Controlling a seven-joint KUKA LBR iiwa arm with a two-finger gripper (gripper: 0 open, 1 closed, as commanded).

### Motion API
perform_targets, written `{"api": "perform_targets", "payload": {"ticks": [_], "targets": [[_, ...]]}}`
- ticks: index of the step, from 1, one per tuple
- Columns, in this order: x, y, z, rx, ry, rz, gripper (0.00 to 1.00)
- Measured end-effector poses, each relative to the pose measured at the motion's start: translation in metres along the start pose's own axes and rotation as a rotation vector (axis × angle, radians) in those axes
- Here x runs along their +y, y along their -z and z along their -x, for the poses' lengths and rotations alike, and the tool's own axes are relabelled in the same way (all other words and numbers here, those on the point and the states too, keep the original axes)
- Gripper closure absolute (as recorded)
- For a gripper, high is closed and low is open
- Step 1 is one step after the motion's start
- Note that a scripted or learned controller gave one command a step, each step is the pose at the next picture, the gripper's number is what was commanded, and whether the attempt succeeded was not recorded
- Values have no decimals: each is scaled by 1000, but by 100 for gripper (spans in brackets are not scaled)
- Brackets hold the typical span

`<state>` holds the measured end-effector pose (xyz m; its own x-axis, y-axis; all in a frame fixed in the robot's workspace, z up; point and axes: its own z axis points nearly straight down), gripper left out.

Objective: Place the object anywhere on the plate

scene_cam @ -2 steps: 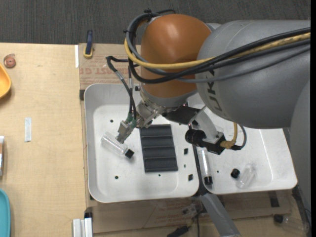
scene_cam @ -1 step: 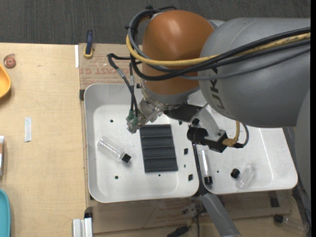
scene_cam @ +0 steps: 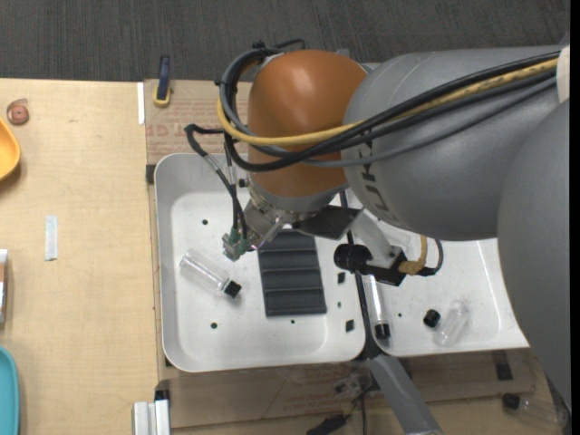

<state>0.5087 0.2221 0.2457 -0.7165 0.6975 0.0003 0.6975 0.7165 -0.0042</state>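
Clear plastic vial [scene_cam: 207, 274] with a black cap lies flat in the left bin [scene_cam: 172, 234], long axis running upper-left to lower-right, cap toward lower-right. Just beside it sits a ribbed black block [scene_cam: 292, 275]. Above both hangs the arm [scene_cam: 299, 125]. A second vial [scene_cam: 450, 323] lies in the right bin [scene_cam: 489, 333].

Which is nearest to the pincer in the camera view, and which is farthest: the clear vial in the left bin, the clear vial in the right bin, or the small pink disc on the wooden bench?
Measured from the pincer, over the left bin:
1. clear vial in the left bin, just to its left.
2. clear vial in the right bin, lower right.
3. pink disc, far upper left on the bench.
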Motion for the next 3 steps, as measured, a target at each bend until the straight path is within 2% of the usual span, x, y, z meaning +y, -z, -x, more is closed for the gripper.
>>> {"api": "perform_targets", "payload": {"ticks": [1, 2, 3], "targets": [[-6, 83, 10, -2, 80, 3, 100], [1, 19, -2, -1, 141, 1, 100], [12, 99, 4, -3, 227, 3, 100]]}}
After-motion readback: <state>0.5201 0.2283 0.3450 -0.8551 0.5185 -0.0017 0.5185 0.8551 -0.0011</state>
